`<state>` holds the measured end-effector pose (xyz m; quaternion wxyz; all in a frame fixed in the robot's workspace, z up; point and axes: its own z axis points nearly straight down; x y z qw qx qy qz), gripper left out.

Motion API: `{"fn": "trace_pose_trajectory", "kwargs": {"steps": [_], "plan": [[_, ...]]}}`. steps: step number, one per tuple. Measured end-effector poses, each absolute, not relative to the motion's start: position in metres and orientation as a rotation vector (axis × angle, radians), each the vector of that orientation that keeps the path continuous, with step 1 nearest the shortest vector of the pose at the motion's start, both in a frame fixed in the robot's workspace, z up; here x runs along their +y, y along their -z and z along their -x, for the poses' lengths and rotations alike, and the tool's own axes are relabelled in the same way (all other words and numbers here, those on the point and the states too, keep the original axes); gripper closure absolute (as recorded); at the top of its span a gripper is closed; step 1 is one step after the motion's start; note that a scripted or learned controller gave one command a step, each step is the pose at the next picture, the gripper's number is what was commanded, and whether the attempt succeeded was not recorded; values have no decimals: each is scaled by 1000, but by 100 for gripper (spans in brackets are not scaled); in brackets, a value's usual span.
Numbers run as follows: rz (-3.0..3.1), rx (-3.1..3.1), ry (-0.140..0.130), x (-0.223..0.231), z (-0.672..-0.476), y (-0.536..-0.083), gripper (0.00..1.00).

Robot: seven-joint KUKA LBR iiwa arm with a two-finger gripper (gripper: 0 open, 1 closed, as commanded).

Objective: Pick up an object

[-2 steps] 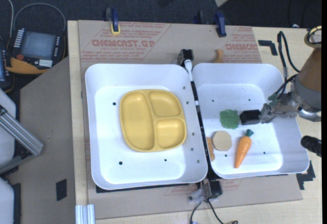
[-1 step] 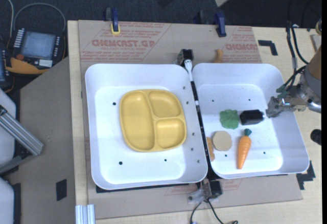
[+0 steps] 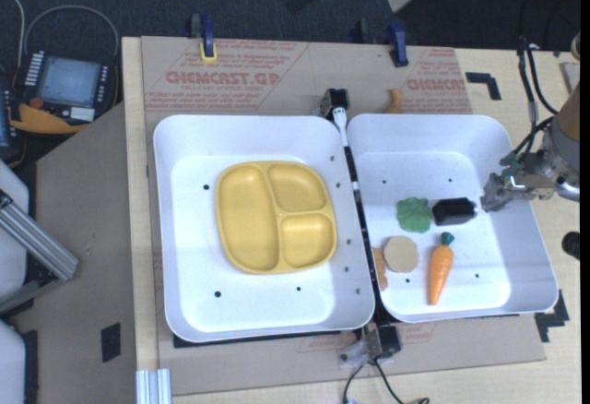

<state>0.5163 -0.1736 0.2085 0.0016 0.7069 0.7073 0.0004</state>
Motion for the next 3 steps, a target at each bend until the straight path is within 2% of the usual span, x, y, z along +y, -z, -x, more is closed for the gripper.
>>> {"fn": "trace_pose_trajectory", "kwargs": {"steps": [2,3], "plan": [[-2218,2229,0,-74,-510,-196,100],[-2215,2225,-3,-26,-510,-212,100]]}}
